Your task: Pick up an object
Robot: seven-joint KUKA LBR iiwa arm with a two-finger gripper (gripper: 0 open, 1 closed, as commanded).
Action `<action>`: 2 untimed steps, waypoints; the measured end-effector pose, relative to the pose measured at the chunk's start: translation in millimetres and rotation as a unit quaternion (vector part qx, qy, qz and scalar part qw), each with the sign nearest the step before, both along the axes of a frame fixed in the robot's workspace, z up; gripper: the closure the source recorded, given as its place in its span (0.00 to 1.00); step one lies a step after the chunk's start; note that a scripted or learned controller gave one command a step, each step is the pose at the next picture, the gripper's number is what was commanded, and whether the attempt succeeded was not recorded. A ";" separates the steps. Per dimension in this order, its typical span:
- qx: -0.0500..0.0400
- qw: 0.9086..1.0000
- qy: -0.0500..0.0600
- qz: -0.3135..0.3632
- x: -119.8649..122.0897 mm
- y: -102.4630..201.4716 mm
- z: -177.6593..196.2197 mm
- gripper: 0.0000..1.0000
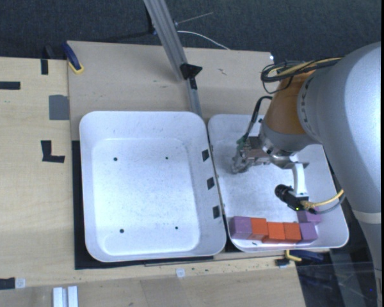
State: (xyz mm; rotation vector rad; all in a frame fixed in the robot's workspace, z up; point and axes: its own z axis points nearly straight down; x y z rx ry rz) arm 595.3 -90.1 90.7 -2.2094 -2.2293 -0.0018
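White plastic, two shallow bins side by side on my pale wood surface (25, 190): the left bin (93, 171) takes the middle of the frame, the right bin (256, 197) sits just beside it at centre right. My grey arm (355, 126) comes in from the right edge, its orange band (283, 110) above the wrist, and the jaws (238, 165) hang low over the upper middle of the right bin's floor. From this slant they are a small dark blur, so I cannot tell whether they are apart or together, and I see nothing between them. The objects, a row of purple and orange blocks (275, 230), lie along the right bin's lower wall, well apart from the jaws. A grey metal pole (169, 34) slants down from the top of the frame towards the bins.
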 end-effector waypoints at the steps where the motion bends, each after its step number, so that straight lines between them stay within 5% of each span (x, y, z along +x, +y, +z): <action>1: 0.000 1.000 -0.003 0.000 -35.1 111.9 105.3 1.00; 2: -0.003 1.000 0.002 -0.008 -96.1 36.5 101.0 1.00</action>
